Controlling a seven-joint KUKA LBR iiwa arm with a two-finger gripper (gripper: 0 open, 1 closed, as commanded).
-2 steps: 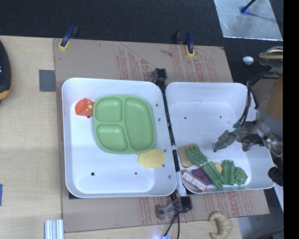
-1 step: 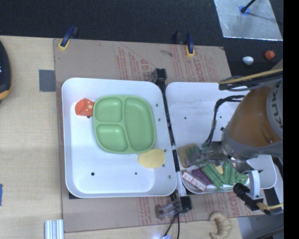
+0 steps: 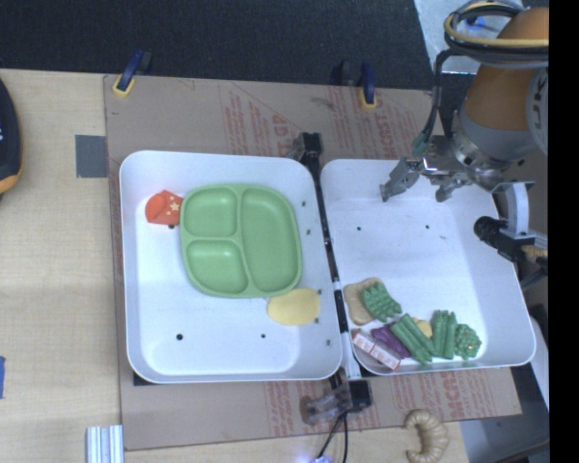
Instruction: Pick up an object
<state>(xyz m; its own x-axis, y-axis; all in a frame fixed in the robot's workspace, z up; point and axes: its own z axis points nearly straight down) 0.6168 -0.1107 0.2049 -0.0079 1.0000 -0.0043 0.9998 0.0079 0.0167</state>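
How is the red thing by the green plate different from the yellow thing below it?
The red piece is small, with a pale star mark on it; the yellow piece is larger, plain and oval. The red piece sits at the green plate's left edge, near the left bin's far left side; the yellow piece lies at the plate's lower right corner. Both lie in the left bin, beside the plate.

end effector [image 3: 420, 183] hangs with fingers spread apart, nothing between them.
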